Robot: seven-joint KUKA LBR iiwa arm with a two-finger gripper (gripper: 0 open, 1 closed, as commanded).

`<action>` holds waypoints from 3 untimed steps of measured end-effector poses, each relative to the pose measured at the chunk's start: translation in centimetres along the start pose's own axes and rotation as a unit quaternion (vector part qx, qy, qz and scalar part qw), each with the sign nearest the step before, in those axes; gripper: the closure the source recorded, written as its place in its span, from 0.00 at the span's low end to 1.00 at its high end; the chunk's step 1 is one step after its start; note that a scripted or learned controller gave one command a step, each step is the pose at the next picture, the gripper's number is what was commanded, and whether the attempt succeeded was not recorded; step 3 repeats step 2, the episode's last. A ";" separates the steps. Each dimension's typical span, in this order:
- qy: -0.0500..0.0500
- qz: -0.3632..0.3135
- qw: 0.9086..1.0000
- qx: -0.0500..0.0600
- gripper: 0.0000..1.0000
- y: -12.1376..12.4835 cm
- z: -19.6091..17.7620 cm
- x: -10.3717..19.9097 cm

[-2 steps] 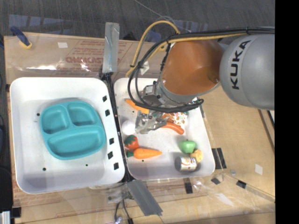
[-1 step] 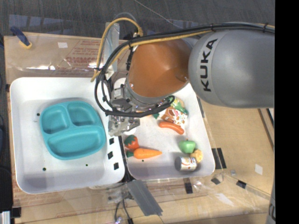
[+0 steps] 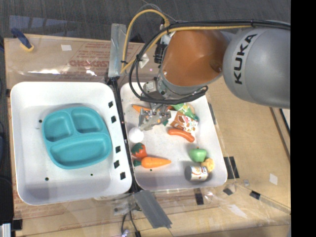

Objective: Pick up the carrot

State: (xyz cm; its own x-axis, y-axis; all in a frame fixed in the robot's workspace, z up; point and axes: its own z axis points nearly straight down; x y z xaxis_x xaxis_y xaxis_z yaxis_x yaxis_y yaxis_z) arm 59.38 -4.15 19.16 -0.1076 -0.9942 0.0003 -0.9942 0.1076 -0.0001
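The grey arm [image 3: 256, 63] is extended from the upper right; the gripper [image 3: 153, 118] is pointed downward at frame centre.

The carrot [image 3: 155, 162] lies low in the right bin [image 3: 217, 147]; the gripper [image 3: 153, 117] hangs above centre frame, apart from it.

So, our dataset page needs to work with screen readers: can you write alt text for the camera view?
A grey and orange robot arm lowers its gripper into the right bin, above a carrot lying near the bin's front left beside a tomato. Also in that bin: a sausage, a green pepper and a small can. The left bin holds a teal divided plate.
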 end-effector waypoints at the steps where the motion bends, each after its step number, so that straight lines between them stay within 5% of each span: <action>1: -0.001 -0.085 0.996 0.001 1.00 -2.4 -0.3 -3.4; 2: 0.001 -0.129 0.992 0.001 1.00 -0.8 -2.4 7.9; 3: 0.001 -0.129 0.992 0.001 1.00 -0.8 -2.4 7.9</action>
